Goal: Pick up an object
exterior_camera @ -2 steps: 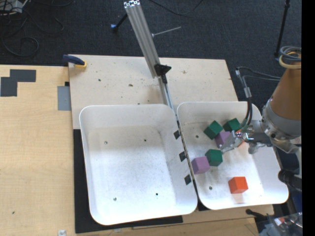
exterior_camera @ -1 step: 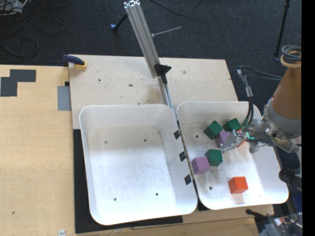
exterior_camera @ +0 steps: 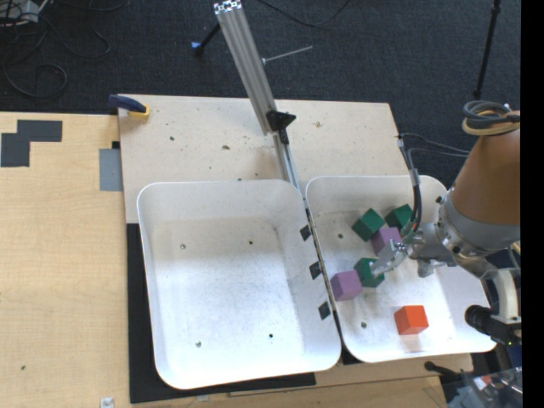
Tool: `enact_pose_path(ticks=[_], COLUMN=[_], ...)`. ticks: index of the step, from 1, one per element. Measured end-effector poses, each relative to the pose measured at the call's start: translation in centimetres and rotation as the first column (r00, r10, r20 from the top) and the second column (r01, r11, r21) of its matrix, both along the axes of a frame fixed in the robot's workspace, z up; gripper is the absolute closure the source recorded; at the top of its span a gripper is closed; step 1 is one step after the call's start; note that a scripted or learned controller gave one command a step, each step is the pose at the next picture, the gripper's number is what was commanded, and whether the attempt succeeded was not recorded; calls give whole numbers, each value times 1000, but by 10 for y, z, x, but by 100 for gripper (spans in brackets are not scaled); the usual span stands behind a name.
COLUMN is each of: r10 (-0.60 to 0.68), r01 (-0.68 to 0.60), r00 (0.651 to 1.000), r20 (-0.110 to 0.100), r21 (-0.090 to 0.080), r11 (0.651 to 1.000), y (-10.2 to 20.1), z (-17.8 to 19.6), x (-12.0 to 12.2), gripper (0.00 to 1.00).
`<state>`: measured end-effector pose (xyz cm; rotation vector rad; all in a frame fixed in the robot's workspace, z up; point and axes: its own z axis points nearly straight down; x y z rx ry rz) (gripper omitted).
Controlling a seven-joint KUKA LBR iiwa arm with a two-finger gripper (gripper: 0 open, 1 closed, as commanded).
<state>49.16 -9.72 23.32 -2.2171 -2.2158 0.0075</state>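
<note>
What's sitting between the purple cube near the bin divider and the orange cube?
Nothing: in the camera view, only bare white floor of the right bin separates the purple cube from the orange cube. A green cube sits just above that stretch.

Two bins being seen as smooth white plastic, faintly glossy, flecked with dark specks. Worktop being shown as pale wood-grain laminate, matt; lighter speckled board being laid behind bins. Slanted post being read as brushed metal, dull sheen. Blocks, green, purple, orange, being seen as matt, smooth-faced. Arm shell being shown with satin orange finish. Floor being covered by dark rough carpet.
</note>
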Motion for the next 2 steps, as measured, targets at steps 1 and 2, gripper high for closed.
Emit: enact_pose_path(ticks=[1, 2], r10=[0, -1], r01=[0, 1], r00=[1000, 1000], r20=[-2, -2], r21=[1, 1], r11=[1000, 1000], y=[-4, -14], z=[-64, -116], x=[-2, -4], gripper=[0, 0])
